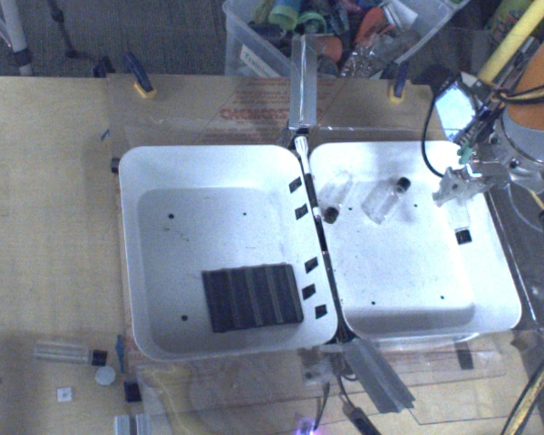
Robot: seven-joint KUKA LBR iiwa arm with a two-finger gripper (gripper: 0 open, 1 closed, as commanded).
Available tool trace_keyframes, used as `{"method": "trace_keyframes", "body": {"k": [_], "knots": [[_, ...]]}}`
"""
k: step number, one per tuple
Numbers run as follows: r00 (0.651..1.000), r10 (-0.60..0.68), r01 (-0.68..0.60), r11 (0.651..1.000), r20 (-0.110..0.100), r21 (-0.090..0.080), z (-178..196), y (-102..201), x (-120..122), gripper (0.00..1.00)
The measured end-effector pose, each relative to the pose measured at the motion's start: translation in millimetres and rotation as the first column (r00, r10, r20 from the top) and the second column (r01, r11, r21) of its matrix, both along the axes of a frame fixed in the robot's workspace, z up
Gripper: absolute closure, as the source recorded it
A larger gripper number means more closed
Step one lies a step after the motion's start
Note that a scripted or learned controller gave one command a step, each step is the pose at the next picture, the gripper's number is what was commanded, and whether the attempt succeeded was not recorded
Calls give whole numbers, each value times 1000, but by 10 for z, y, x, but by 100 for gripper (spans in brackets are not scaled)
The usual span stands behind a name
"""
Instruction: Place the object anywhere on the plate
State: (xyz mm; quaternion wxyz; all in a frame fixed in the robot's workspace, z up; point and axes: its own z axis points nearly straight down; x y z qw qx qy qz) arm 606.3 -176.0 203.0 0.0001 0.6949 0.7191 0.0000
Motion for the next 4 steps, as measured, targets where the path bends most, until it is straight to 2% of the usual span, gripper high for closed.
{"method": "trace_keyframes", "body": {"k": [1,2,3,4], "knots": [[798,603,-603,798,4,-4,145,294,599,100],[847,531,-531,847,-1,1,426,1570,350,100],[782,623,-623,782,3,-1,1574,2669,513,100],[675,738,-738,675,4,-5,2331,1909,369,100]]}}
